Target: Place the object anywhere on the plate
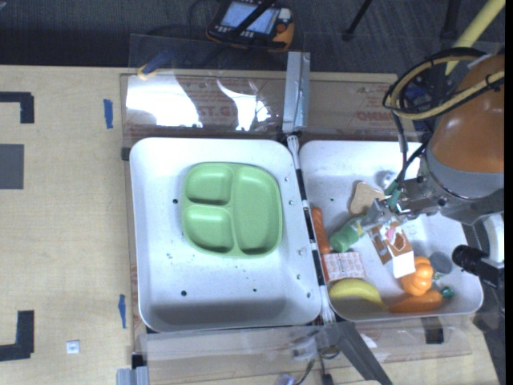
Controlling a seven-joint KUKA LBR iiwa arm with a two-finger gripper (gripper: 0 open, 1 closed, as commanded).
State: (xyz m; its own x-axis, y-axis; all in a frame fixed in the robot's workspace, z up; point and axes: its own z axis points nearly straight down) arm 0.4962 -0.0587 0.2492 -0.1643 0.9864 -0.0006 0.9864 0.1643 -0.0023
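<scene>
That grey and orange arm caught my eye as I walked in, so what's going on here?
The arm reaches into the right bin, its hand low over a jumble of toy food: a banana, a green bottle, a bread slice, an orange pepper. Whether it has gripped anything is unclear. The green plate in the left bin has nothing on it yet.

One camera sits high above the counter [56,215] and looks down at a slant. It sees both white bins side by side, the left bin [152,239] and the right bin [337,163], from fairly close.
</scene>
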